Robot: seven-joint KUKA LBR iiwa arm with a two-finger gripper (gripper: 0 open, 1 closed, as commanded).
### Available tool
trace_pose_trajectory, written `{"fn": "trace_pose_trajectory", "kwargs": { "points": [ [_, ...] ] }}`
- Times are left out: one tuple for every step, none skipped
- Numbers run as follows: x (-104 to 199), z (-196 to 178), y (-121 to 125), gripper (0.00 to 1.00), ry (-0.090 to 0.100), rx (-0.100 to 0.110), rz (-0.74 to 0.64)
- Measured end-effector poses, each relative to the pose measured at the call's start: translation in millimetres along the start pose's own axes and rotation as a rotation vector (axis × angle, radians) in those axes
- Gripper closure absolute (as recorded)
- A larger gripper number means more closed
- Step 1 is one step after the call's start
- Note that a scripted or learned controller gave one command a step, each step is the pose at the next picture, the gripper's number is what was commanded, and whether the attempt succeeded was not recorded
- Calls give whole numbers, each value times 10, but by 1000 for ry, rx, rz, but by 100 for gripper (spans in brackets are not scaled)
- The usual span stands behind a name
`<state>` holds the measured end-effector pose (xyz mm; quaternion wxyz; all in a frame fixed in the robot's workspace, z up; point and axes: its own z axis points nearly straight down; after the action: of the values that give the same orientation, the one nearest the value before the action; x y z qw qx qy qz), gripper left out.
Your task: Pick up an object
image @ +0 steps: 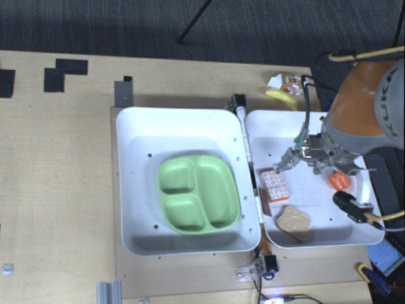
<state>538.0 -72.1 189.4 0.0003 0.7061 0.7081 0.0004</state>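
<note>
Gripper [288, 159] sat low over the right bin [272, 132], near that bin's middle, with the arm [364, 106] entering from the right. Could not tell whether the gripper was spread or pressed together; nothing was seen held in it. Nearest candidate object: a pink-and-white checkered packet [274, 185] lying flat on the bin floor against the left wall, just below and to the left of the gripper tip; contact could not be judged. A tan bread-like slice [293, 220] lay near the front wall, just beside the packet's lower corner. A small orange piece [338, 181] lay toward the right side of the same bin, under the wrist. The left bin [136, 132] held a green divided plate [197, 192], roughly centred and flat. On the bench [57, 182] beyond the right bin's far edge lay a yellow banana [280, 95] and a small white-and-orange wrapper [286, 81], close together.
</note>
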Motion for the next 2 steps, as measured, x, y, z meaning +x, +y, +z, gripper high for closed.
{"fn": "trace_pose_trajectory", "kwargs": {
  "points": [
    [-272,1005,-508,0,0,-1,0],
    [-267,891,-483,100,0,-8,-1]
  ]
}}
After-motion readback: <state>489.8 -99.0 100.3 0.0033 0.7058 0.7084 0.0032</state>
